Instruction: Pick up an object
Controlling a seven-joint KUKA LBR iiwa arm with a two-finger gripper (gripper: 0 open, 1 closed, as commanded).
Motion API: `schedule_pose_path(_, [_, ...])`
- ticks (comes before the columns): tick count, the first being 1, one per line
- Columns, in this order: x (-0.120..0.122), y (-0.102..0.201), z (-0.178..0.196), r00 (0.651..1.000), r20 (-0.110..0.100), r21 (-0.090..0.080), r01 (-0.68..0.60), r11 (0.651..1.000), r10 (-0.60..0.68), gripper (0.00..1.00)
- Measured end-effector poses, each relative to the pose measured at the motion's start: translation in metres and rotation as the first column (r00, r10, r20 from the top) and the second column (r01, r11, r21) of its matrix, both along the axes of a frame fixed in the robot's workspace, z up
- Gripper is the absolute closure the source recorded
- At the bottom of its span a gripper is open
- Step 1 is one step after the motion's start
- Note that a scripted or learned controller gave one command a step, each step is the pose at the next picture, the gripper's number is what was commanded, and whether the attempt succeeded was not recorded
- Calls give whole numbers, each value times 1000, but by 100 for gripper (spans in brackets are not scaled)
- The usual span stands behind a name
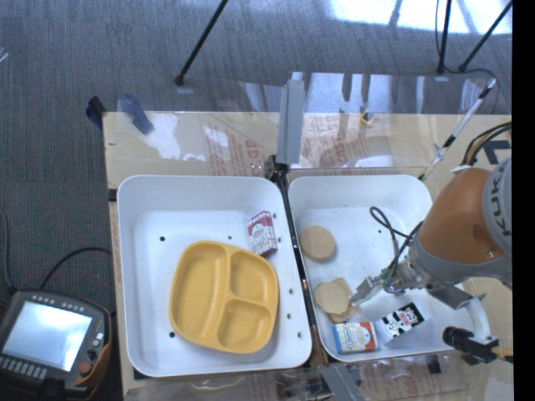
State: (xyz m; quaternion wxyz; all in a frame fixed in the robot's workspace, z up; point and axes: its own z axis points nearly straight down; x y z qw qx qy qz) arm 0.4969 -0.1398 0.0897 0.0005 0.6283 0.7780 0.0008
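In the right bin (351,192) lie a round tan cookie (317,242), a second tan bread-like piece (333,298), a small blue and orange carton (354,337) and a black and white carton (401,319). My gripper (366,290) reaches in from the right and sits low, right beside the tan piece at its right edge. I see nothing between its fingers. The orange wrist band (460,224) hangs above the bin's right side.
The left bin (146,224) holds a yellow divided plate (224,295) and a small red and white box (262,233) by the dividing wall. A cable (386,228) loops over the right bin. A teach pendant (50,334) lies at the lower left.
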Motion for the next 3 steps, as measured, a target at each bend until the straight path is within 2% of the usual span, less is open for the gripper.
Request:
schedule_pose_path(1, [-11,51,0,1000,1,0,-13,1000,13,0])
schedule_pose_path(2, [33,46,0,999,2,0,36,999,-36,0])
schedule_pose_path(3, [56,49,0,996,0,0,92,996,-92,0])
